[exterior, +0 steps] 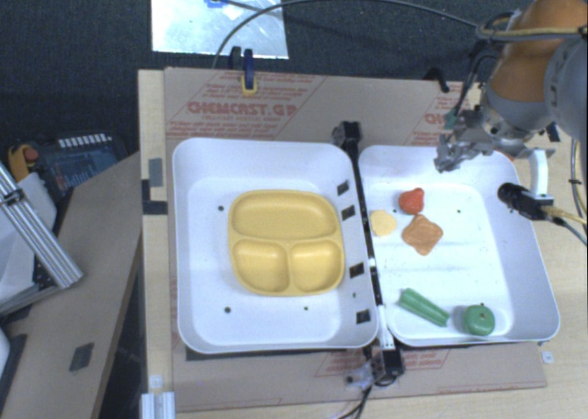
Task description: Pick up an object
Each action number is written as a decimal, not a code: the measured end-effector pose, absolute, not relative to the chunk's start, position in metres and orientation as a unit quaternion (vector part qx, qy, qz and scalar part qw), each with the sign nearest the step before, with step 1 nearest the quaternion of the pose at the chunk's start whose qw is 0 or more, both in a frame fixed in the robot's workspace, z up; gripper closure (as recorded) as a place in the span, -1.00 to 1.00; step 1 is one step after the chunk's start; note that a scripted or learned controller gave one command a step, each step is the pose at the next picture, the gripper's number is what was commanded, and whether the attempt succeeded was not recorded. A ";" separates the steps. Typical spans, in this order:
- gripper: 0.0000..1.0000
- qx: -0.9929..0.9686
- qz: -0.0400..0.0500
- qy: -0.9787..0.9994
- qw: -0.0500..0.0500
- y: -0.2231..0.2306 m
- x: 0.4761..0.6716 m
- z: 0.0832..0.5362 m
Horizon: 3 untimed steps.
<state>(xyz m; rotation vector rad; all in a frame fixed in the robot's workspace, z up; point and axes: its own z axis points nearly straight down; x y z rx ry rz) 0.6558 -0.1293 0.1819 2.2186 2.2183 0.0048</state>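
The right bin (514,252) holds a small red piece (412,199), a pale yellow round piece (383,221), an orange flat piece (423,234), a green stick (423,306) and a green round piece (478,319). My gripper (447,158) hangs over the bin's far edge, up and to the right of the red piece, apart from everything. Nothing shows between its tips.
The left bin (197,224) bears a yellow tray (283,242) with three compartments. A black divider (360,224) runs between the bins. A silver sheet (220,4) lies beyond the bench.
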 end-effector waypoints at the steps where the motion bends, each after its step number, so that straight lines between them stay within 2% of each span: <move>1: 1.00 0.706 0.002 0.708 0.003 -0.129 0.657 0.223; 3: 1.00 0.704 0.000 0.710 -0.001 -0.027 0.599 0.215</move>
